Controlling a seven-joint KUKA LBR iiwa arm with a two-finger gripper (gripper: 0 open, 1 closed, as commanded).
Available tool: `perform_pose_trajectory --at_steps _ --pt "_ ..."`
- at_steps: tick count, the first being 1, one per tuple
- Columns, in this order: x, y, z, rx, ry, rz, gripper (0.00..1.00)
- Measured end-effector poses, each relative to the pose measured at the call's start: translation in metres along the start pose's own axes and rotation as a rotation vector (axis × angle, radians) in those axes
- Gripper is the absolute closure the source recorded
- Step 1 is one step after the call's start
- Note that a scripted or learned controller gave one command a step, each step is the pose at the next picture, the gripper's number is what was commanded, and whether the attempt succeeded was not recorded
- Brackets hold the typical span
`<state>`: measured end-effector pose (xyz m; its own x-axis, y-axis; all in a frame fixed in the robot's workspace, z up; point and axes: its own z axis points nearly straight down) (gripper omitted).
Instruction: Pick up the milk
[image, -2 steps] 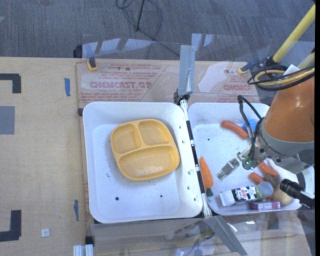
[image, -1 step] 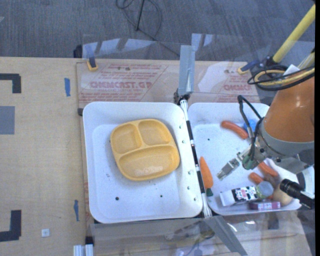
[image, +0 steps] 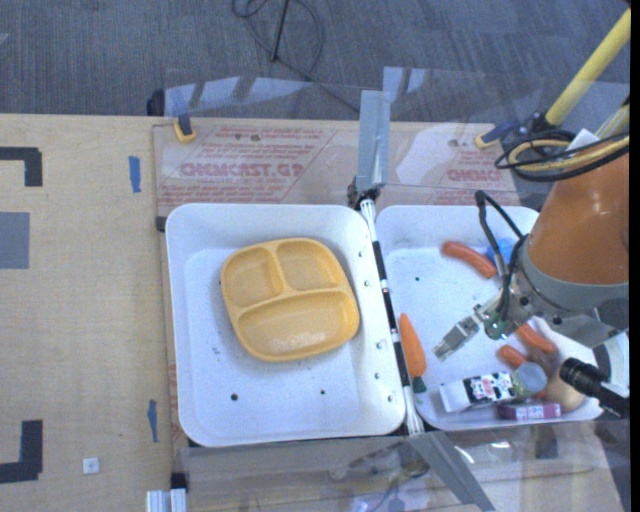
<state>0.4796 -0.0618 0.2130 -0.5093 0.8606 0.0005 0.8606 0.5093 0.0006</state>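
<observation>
Room: grey carpet beyond the surface, with dark cables on the floor.
Surface (image: 80, 300): tan board carrying two white bins side by side.
Left bin (image: 190, 330): holds a yellow divided plate (image: 289, 298).
Right bin (image: 420, 255): holds a carrot (image: 411, 347) by its left wall and the milk (image: 481, 391) lying flat along the near edge.
End effector (image: 462, 335): hovers over the right bin, above and left of the milk, fingers spread, nothing between them.
</observation>
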Motion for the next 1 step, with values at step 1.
perform_pose_trajectory --at_steps 1 --pt "0.0 0.0 0.0 0.0 0.0 0.0 0.0"
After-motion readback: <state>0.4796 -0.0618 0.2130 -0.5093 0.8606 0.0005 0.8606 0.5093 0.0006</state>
